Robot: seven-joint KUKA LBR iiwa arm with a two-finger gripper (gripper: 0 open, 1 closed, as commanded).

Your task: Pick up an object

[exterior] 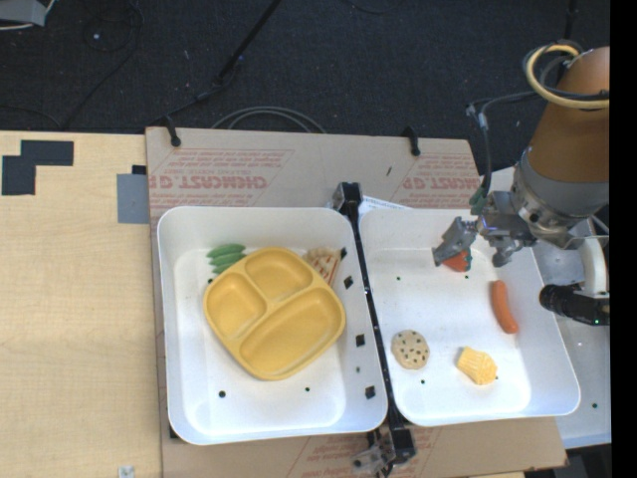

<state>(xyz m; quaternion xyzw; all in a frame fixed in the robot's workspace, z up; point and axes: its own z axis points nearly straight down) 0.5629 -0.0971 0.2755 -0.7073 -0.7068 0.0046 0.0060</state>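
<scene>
- Your gripper [460, 247] hangs low over the far part of the right bin [557, 391], and whether it is spread or closed on anything you cannot tell from this slanted view. A small red-orange object [458, 262] shows right beneath it (touching or just under, unclear).
- Your arm [572, 127] comes in from the right, its orange band high above the wrist.
- Look at the left bin [184, 386] next: the yellow divided tray [274, 312] takes up most of it, with a green piece [226, 256] at its far-left edge and a tan waffle-like piece [323, 262] at its far-right edge. Both sit tight against the tray, so they make awkward targets.
- Better candidates lie in the right bin: an orange sausage-shaped piece [505, 307], a yellow chunk [478, 365] and a round cookie [410, 349], all well apart from one another.
- For this step, I judge the red-orange object the natural pick. Centre over it, come straight down, close fully before lifting, and rise slowly (a small piece like that can slip out sideways).
</scene>
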